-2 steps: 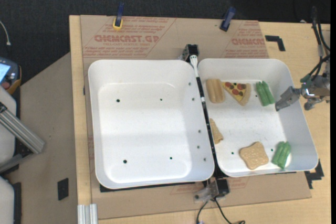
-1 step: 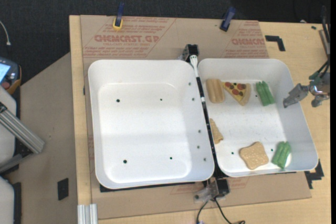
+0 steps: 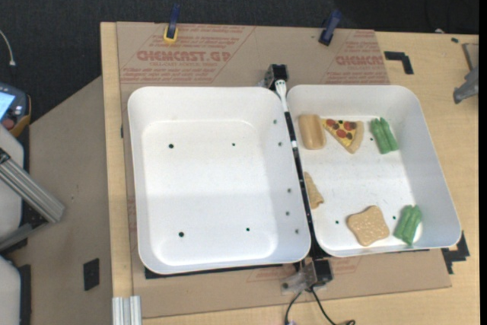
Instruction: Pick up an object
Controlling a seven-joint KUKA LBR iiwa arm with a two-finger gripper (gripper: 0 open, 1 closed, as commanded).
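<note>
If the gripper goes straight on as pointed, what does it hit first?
Hard to tell its heading. The gripper sits at the right edge, outside the right bin; straight down it likely meets the brown board first.

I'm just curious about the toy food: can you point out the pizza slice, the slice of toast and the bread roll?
pizza slice (image 3: 344,133), camera view, its topped middle.
slice of toast (image 3: 368,225), camera view, centre of its face.
bread roll (image 3: 310,131), camera view, middle of its crust.

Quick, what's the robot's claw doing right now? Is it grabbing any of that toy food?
Gripper: at the right edge, away from the food; open or closed cannot be told.
</note>
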